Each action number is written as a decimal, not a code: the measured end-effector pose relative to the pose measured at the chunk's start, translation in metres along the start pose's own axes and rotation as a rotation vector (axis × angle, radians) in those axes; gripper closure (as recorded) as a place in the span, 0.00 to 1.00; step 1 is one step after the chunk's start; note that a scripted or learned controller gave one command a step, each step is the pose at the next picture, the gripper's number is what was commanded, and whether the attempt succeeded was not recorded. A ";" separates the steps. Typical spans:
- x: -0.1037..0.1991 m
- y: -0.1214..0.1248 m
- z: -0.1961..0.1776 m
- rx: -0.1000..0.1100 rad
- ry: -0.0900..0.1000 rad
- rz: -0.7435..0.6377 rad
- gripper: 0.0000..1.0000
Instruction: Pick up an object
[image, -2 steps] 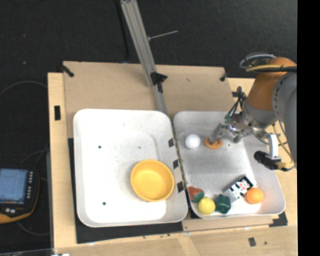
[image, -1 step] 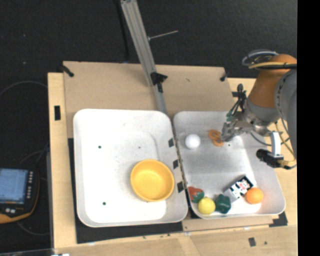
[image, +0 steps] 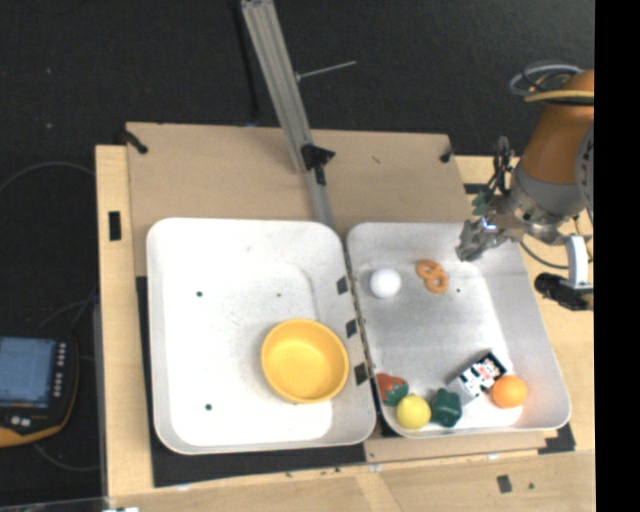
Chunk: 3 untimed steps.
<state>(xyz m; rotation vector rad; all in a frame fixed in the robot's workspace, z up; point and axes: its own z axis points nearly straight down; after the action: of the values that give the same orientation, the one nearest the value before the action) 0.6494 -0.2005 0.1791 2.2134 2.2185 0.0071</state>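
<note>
At four o'clock in the right bin (image: 520, 300), we find a small black-and-white box (image: 479, 375) with a red mark; its print is too small for us to read. It lies with its long axis running from seven to one o'clock, and we cannot tell which end leads. Just beside it, at its four o'clock, sits an orange ball (image: 509, 391). Along the bin's six o'clock edge we see a yellow ball (image: 413, 410), a dark green piece (image: 445, 407) and a red-and-green piece (image: 390, 385), whose shapes we cannot make out. A white ball (image: 385, 282) and an orange pretzel-like ring (image: 432, 276) lie near twelve o'clock. The gripper (image: 474, 243) hangs over the bin's one o'clock corner, holding nothing we can see; its tip is too blurred to judge. The arm (image: 555, 150) is cut off at three o'clock. A yellow bowl (image: 303, 359) rests in the left bin (image: 200, 260).
</note>
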 end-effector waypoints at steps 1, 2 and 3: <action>-0.003 -0.001 -0.042 0.005 0.001 0.000 1.00; -0.005 0.000 -0.080 0.007 0.001 -0.002 1.00; 0.044 -0.006 -0.085 0.007 0.003 -0.003 1.00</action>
<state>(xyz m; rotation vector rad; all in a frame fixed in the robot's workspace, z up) 0.6426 -0.1561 0.2637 2.2151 2.2268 0.0020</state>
